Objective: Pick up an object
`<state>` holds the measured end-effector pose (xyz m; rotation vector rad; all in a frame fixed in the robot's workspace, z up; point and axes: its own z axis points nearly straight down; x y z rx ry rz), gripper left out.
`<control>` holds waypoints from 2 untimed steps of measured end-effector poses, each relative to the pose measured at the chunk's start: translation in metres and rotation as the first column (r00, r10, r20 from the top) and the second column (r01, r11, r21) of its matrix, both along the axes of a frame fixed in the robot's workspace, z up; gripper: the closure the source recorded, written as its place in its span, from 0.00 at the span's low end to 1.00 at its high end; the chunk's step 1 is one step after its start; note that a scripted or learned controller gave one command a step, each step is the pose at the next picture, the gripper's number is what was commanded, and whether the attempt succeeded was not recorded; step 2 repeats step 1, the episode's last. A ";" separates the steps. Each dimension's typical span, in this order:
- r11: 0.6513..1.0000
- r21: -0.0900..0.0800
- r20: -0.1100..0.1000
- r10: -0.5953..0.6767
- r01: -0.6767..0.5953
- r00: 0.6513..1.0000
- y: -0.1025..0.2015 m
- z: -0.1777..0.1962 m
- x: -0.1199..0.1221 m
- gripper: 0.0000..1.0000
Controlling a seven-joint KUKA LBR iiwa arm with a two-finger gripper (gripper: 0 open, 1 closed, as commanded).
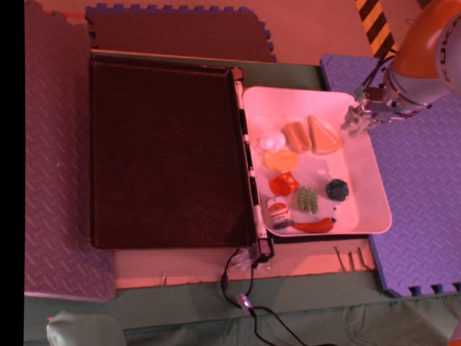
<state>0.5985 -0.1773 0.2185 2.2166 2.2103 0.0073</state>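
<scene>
End effector (362,118) seen over right bin (374,175) edge, near orange wedge (323,136); grip state not discernible.

White bin (374,186) holds an orange wedge (323,137), red chili (315,226), green grapes (307,199); purple mats (425,193).

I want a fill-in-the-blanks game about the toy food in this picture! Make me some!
1. The red chili pepper lies along the bin's ____ edge.
2. The green grapes sit between the red block and the dark ____.
3. The gripper hangs over the white bin's ____ rim.
4. The hot dog lies beside an ____ wedge.

Missing words: near; broccoli; right; orange
</scene>
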 end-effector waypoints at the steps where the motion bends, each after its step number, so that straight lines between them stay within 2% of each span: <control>1: 1.000 -0.001 0.002 0.000 0.000 1.000 -0.002 0.068 0.001 1.00; 2: 1.000 -0.001 0.002 0.000 0.000 1.000 -0.002 0.068 0.001 1.00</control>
